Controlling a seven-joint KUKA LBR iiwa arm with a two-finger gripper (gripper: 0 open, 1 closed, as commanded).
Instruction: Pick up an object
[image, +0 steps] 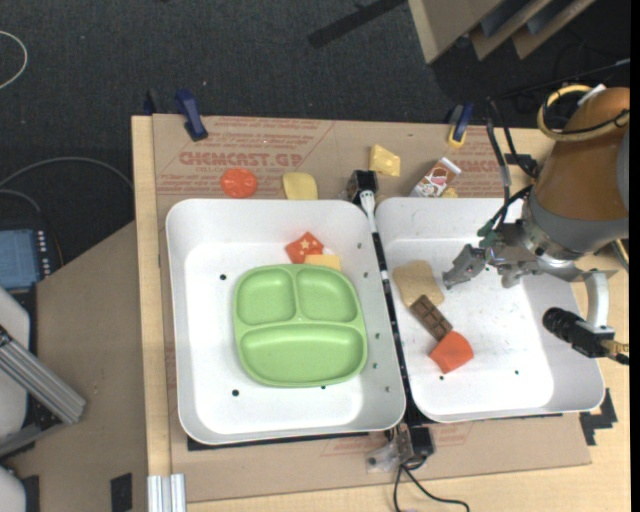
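Cardboard covers the bench (100, 300), and on it we have two white bins side by side. We start at the gripper (470, 265), hanging over the right bin (560, 385) with its dark fingers spread apart and nothing between them. Just beyond its tips, toward the divider, lies a tan slab (412, 277). Below that, touching it or nearly so, sits a brown chocolate bar (431, 315), and a little further down the orange block (452, 352). That makes three candidates in this bin, one of each.

We judge this to be the approach step: nothing is gripped yet. The next move calls for sliding over a chosen piece, dropping and closing; the orange block looks the chunkiest grab, while the flat slab may slip.

Farther off, in the left bin (200, 330), we count one green divided tray (298, 325), one red piece (304, 247) and one yellow piece (323, 262) at its top edge. Farthest, on the cardboard behind the bins, four small items lie scattered (299, 185).
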